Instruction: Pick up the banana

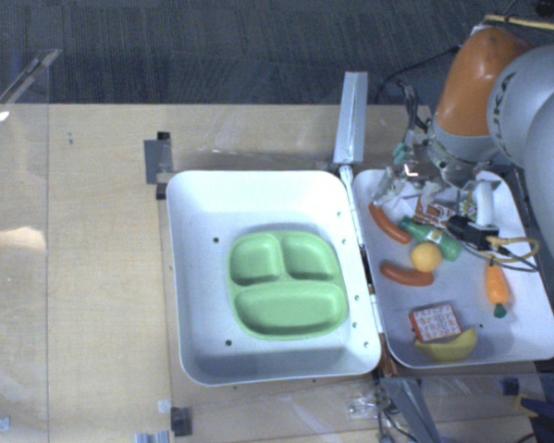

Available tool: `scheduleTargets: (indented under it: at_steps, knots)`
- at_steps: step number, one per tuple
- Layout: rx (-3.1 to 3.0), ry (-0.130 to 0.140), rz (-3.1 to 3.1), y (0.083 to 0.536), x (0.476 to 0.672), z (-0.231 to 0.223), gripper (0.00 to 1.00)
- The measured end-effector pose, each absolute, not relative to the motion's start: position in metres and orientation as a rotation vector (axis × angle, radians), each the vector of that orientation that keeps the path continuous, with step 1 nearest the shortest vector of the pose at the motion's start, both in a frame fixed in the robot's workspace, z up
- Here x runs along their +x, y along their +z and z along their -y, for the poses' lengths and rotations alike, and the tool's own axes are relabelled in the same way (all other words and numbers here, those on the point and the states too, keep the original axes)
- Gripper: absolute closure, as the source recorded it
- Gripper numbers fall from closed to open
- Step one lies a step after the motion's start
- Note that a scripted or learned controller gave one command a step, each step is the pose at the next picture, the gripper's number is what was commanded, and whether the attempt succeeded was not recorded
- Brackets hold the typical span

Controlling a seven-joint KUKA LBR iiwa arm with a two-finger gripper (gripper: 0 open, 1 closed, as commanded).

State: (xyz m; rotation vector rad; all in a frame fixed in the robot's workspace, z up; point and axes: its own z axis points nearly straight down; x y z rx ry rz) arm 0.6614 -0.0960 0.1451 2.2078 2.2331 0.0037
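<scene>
Banana lies at right bin's near edge; gripper far off.

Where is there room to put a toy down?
Bare floor rings the green tray in the left bin. The right bin is crowded, with a small gap between the carrot and the banana.

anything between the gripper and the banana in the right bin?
Yes. The gripper sits at the far end of the right bin; the banana lies at the near end. Between them lie the two sausages, the lemon and a green item. A red box touches the banana's far side.
</scene>
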Motion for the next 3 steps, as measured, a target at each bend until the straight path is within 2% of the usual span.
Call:
scheduleTargets:
  at_steps: [1,2,3]
  knots:
    - [2.170,0.005,-2.267,0.115,0.600,0.130,0.00]
    - [2.094,0.014,-2.324,0.091,0.570,0.115,0.00]
    - [2.098,0.018,-2.315,0.092,0.500,0.112,0.00]
